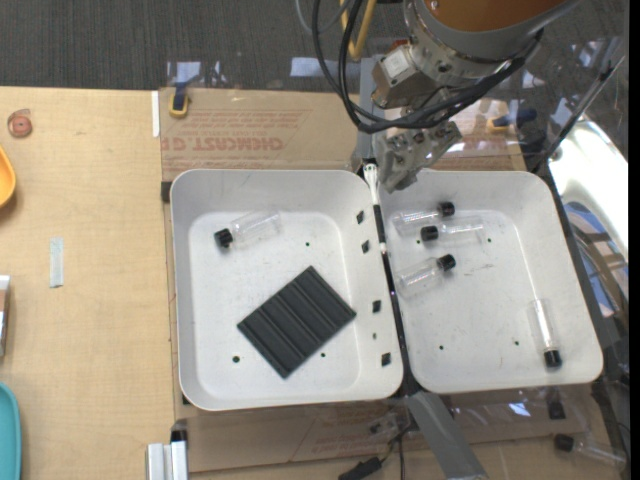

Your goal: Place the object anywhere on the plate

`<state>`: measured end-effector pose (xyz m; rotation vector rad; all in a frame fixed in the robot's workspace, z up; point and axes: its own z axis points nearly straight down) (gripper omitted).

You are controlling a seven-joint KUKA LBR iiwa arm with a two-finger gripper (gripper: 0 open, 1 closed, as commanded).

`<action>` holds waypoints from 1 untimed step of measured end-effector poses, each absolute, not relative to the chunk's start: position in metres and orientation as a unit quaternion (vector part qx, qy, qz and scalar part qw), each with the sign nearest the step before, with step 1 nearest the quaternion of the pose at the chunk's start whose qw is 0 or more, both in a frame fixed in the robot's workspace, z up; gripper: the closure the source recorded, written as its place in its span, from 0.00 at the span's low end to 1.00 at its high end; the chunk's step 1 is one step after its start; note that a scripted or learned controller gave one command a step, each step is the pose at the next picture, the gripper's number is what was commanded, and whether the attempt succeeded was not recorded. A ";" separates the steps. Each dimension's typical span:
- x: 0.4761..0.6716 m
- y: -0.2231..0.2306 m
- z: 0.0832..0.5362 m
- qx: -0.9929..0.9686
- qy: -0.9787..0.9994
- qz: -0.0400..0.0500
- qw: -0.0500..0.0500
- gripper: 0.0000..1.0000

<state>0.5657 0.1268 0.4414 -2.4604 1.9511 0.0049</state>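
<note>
gripper (pixel 405 163) hovers at the right bin's (pixel 575 268) back-left corner; can't tell its grip. nearest vial (pixel 422 215) lies just below, long axis left-right. the dark ribbed plate (pixel 297 320) sits in the left bin (pixel 190 268).

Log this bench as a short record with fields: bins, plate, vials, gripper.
left bin: holds the dark ribbed plate and one clear black-capped vial
right bin: holds four vials; three clustered near its back left, one near its front right corner
plate: bare, nothing on it
gripper: above the back edge where the two bins meet
</note>
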 end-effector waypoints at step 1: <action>0.539 0.207 0.439 -0.899 0.437 0.002 0.002 1.00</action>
